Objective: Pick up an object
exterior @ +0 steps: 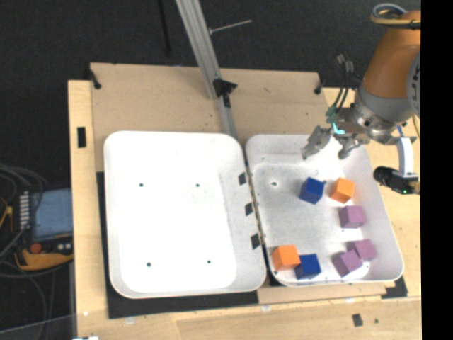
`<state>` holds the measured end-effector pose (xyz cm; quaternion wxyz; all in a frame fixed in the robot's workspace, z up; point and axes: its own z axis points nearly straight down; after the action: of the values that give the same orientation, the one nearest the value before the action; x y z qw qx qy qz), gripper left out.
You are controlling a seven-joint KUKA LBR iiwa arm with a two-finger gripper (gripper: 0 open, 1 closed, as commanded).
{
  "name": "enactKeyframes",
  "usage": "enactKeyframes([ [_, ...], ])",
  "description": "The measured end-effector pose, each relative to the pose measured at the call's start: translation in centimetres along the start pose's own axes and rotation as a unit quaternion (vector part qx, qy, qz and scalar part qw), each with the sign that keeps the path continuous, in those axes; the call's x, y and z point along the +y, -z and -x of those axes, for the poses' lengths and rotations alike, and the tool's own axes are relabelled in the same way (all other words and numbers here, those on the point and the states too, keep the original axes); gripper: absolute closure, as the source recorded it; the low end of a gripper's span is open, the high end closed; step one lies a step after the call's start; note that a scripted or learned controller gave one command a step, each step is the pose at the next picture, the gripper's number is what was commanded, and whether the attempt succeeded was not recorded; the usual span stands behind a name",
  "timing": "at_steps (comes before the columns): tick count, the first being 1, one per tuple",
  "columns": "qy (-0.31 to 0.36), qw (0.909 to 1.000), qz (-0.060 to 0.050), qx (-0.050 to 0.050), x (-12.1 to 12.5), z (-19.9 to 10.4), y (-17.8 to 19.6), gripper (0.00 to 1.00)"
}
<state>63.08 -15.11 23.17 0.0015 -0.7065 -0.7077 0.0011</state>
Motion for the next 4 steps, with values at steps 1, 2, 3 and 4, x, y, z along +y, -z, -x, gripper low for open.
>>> enactKeyframes([
  [1,0.001,1.0,0.002,-0.001,0.1,0.0,0.3,0.0],
  [2,-0.001,1.0,0.0,-0.001,0.3,0.1,-3.9,0.0],
  [3,-0.001,1.0,0.0,-0.001,0.2,1.1,-9.7,0.0],
  [4,-0.002,1.0,0.002,-0.002,0.3,1.2,-13.6,0.0],
])
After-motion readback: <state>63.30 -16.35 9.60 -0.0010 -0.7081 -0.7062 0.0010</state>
